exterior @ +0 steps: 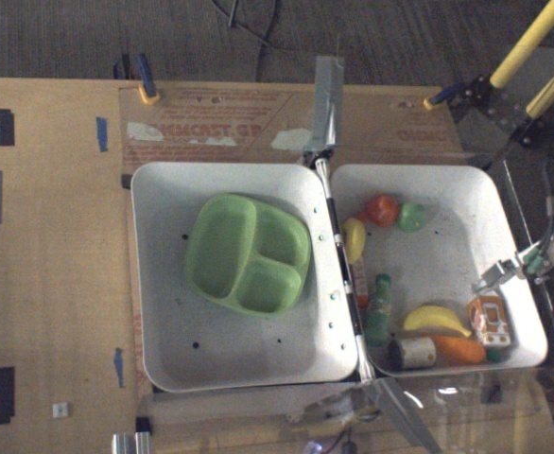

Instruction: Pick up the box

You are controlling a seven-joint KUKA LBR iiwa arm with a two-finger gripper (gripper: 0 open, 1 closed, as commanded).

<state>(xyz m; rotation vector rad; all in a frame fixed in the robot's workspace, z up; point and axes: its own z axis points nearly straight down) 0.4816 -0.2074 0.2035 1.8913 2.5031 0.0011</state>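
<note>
The box [490,318] is small, orange and white, and lies flat in the near right corner of the right bin [447,192]. It touches an orange carrot-like piece [459,350] on its left. My gripper [506,271] reaches in over the bin's right rim, a short way beyond the box and slightly to its right. Nothing shows between it and the box, and the two are apart.
The right bin also holds a banana [436,319], a dark can [411,353], a green bottle [379,310], a yellow fruit [354,239], a red tomato [382,210] and a green fruit [410,217]. A green divided plate [249,253] lies in the left bin [164,339].
</note>
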